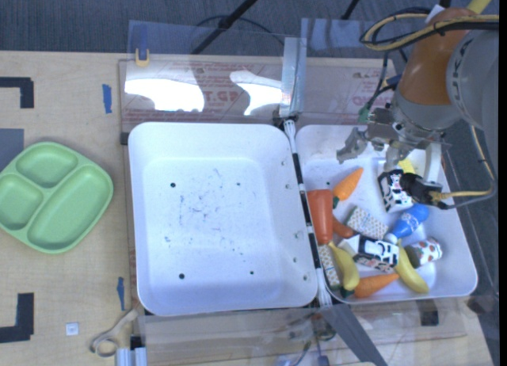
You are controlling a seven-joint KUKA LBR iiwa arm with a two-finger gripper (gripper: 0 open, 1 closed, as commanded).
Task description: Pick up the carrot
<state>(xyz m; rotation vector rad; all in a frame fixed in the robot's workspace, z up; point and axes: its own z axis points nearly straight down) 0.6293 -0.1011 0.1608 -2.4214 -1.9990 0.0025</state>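
No readable text is showing anywhere. Faint reddish printing is running along the clear panel (238, 91) standing behind the two bins, and more of it is showing on the panel's right part (360, 85), but glare and blur are keeping every letter illegible. A small white tag (72, 328) is lying on the table (63, 293) near the lower left corner, bearing a mark too small to make out. The patterned packets in the right bin (455, 277) are showing dots and patches, with no legible wording.
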